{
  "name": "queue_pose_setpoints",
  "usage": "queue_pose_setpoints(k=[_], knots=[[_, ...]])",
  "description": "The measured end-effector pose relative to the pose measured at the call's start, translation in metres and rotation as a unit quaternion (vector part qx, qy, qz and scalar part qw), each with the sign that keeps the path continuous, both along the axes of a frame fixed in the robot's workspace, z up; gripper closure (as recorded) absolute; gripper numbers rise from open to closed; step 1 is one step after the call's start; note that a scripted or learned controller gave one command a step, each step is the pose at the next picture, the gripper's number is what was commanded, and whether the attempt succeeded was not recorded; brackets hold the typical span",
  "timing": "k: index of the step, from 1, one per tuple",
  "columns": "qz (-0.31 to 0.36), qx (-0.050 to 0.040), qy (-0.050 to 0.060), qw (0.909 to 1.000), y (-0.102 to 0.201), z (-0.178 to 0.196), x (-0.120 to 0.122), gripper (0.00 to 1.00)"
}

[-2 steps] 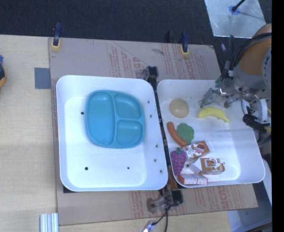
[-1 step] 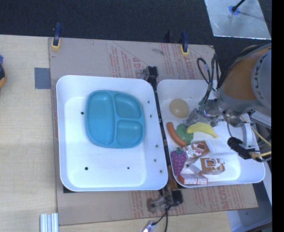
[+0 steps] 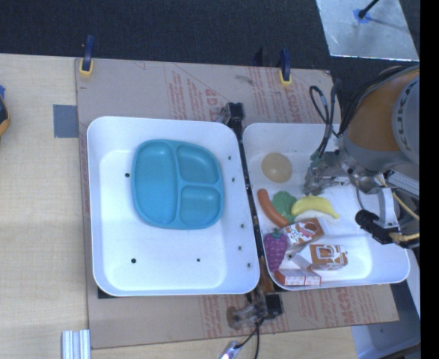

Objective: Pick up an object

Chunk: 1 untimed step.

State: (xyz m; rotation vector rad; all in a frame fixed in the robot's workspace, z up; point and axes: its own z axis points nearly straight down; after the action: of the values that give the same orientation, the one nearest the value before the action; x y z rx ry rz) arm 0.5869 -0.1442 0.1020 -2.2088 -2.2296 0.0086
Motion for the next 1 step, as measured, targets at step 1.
queue_pose_setpoints(k=[1], knots=[[0.0, -0.0003, 0.0, 1.0, 0.0, 0.0, -0.0001, 0.0]])
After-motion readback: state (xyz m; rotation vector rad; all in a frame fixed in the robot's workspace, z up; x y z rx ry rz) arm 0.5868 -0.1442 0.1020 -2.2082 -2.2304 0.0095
